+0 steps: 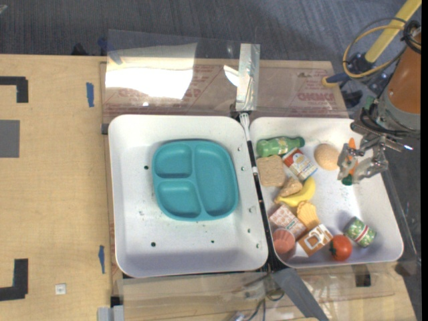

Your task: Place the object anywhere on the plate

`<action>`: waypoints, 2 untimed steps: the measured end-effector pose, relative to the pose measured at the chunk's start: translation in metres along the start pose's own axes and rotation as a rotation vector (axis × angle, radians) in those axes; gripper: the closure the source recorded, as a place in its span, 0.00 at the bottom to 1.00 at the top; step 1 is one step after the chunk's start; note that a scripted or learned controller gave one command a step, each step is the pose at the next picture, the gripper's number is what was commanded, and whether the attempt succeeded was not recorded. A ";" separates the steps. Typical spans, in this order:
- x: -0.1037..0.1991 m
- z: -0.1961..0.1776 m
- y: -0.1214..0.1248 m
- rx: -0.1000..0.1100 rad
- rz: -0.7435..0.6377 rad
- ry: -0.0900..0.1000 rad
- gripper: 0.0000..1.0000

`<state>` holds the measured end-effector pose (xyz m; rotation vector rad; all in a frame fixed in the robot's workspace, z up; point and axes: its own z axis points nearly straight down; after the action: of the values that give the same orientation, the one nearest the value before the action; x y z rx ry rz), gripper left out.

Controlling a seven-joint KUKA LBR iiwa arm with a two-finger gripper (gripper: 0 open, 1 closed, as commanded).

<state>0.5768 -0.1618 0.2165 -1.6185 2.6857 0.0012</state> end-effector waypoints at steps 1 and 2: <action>-0.089 -0.021 0.008 0.004 -0.075 -0.004 1.00; -0.175 -0.011 0.030 0.000 -0.082 -0.005 1.00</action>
<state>0.6320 0.0064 0.2287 -1.7251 2.6134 0.0040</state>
